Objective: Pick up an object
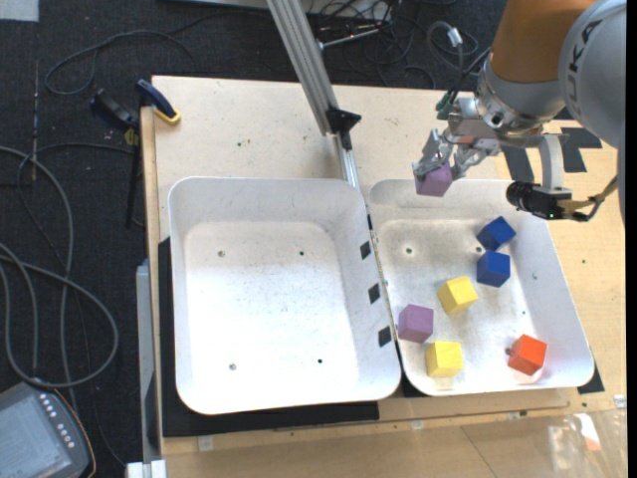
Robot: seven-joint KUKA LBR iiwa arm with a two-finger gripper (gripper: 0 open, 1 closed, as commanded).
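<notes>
While the arm (pixel 557 38) reaches in from the right, its end effector (pixel 438 170) is clamped around a purple cube (pixel 434 181), which hangs above the far rim of the right bin (pixel 557 297), clear of its floor. In that bin lie two blue cubes (pixel 495 233), two yellow cubes (pixel 458 294), another purple cube (pixel 416 322) and an orange cube (pixel 528 354). The left bin (pixel 269 297) sits just beside it on the surface (pixel 249 127).

The pale bench (pixel 259 127) carries two shallow white bins side by side. The left bin (pixel 189 207) lies just left of the right bin (pixel 557 297), their edges touching; a blue-and-yellow clamp (pixel 157 102) sits at the bench corner beyond the left bin.
</notes>
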